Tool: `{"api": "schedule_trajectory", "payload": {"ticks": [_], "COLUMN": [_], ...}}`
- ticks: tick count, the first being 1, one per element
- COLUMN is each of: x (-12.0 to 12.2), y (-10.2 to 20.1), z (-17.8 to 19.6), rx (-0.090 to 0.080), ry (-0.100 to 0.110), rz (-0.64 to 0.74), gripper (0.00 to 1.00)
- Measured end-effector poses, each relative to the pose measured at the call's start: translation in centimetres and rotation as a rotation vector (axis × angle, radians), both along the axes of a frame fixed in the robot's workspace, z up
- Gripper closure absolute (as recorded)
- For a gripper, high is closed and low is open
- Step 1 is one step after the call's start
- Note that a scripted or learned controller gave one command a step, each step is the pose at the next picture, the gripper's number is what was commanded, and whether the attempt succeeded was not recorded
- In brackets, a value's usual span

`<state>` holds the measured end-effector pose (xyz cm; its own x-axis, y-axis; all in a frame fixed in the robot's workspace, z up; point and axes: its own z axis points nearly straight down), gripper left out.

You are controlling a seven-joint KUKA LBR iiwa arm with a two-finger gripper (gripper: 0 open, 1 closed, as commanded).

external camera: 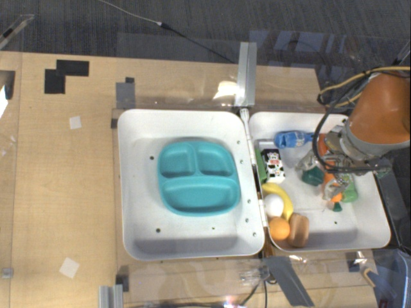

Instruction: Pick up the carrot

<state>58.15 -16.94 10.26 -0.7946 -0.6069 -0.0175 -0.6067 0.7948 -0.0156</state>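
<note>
The pincer (329,172) hangs low over the right-hand shallow white plastic bin (369,226), under the grey arm with the orange band (380,117) that reaches in from three o'clock; its state cannot be told, because the wrist and its cables cover it from above. Just at six o'clock from it lies the small orange toy carrot with a green leafy end (334,196), apparently touching or nearly touching the tool, though no grip on it is visible. Judging by its look, the carrot is a light, stiff plastic or rubber piece, smooth and tapering, so it is likely to slip or roll out of a grip on the thin tip; the thicker orange body near the greens seems the better place to take hold, across its width. A dark teal lump (313,176) sits at nine o'clock of the pincer, and a blue crumpled packet (292,138) at ten o'clock. Farther toward eight o'clock cluster a yellow banana (282,194), a white egg-shaped ball (274,205), an orange ball (279,228) and a brown rounded piece (299,230). The left bin holds a turquoise divided tray (196,175).
</note>
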Motion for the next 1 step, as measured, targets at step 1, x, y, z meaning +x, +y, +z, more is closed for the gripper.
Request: {"api": "schedule_trajectory", "payload": {"ticks": [1], "x": [-1.32], "y": [0.54], "z": [-1.35], "rx": [0.001], "ry": [0.009], "rz": [-0.006], "gripper": [0.0]}}
